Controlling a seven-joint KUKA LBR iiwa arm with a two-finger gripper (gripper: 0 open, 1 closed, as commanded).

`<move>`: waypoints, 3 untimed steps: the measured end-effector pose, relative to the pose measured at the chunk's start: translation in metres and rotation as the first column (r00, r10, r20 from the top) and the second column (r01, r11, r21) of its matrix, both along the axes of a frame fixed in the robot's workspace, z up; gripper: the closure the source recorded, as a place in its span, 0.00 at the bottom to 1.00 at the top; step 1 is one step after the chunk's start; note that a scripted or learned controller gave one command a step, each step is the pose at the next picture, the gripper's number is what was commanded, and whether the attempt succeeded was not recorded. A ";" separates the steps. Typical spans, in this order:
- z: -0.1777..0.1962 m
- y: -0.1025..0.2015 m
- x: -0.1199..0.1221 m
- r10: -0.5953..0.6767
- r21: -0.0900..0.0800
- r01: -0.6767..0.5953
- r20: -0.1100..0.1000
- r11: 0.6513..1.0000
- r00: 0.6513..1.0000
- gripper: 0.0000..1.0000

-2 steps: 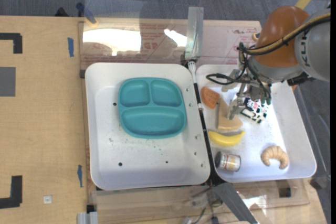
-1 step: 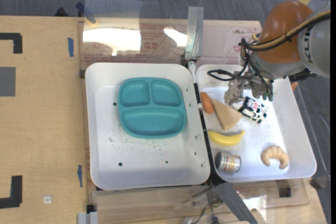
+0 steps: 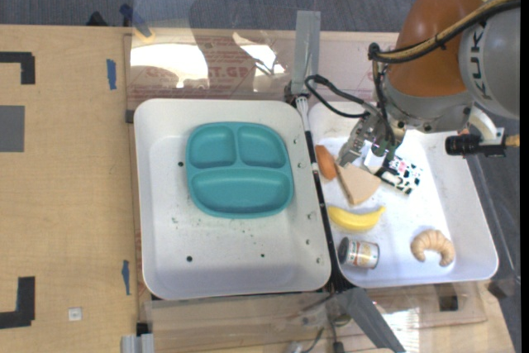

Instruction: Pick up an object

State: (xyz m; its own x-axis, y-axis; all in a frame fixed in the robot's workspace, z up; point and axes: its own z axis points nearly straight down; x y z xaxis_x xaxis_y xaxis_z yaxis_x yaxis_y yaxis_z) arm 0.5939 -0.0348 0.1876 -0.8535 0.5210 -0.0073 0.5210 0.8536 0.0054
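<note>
Gripper (image 3: 366,146): hung low in right bin (image 3: 467,202), above wedge (image 3: 359,184)
Fingers: state cannot be told
Left bin (image 3: 157,202): occupied by teal plate (image 3: 240,168)

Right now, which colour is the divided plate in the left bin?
The divided plate is teal, a blue-green, seen best in the camera view from above.

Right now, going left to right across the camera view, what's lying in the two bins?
Teal divided plate → orange carrot → yellow banana → black-and-white cow-patterned item → croissant.
</note>
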 end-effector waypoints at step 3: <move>-0.092 0.177 -0.063 -0.777 0.022 0.777 0.004 0.629 0.629 1.00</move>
State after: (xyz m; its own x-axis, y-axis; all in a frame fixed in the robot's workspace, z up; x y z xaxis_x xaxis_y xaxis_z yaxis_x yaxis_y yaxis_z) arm 0.5309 0.1423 0.0961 -0.1319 0.9913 0.0007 0.9909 0.1318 0.0265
